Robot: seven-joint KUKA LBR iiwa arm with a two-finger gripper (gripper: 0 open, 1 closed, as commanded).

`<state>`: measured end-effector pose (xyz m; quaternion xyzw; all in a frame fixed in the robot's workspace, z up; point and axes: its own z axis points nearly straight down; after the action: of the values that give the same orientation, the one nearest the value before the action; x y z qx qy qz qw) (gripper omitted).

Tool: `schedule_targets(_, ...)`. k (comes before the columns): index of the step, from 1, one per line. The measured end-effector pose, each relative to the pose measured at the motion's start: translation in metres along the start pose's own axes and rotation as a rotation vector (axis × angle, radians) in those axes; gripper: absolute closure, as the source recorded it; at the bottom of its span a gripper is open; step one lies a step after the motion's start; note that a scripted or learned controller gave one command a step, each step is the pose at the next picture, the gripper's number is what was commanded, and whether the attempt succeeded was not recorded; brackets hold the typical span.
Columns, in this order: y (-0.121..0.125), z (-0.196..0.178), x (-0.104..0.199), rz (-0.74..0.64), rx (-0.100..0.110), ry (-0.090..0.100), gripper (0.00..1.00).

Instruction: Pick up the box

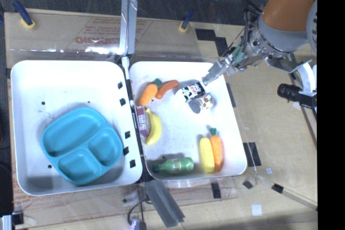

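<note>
A slim maroon box (142, 120) lies along the left wall of the right bin (233, 116), beside a banana (154, 127). A small black-and-white patterned carton (190, 91) sits at the bin's upper middle, touching a pale cup-like item (203, 102). My gripper (208, 78) reaches in at a slant from the upper right. Its tip hovers just above and to the right of the patterned carton, close to the bin's back rim. Nothing is visibly held in it.
The right bin also holds an orange fruit (146, 94), a chili-like orange piece (168, 87), a green bottle (175, 165), corn (206, 154) and a carrot (216, 150). A blue divided plate (81, 144) lies in the left bin (21, 116).
</note>
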<state>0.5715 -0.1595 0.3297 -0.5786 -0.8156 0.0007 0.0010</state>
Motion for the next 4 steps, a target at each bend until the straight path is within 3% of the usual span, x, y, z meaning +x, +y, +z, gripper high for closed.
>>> schedule_targets(1,0.001,-0.010,0.000,-0.006,0.000,-0.001,1.00)
schedule_targets(2,-0.091,0.067,0.028,0.000,0.001,0.000,1.00)
schedule_targets(3,-0.032,-0.077,-0.023,-0.016,-0.003,-0.002,1.00)
schedule_targets(4,-0.103,-0.113,-0.018,0.016,-0.004,-0.002,1.00)
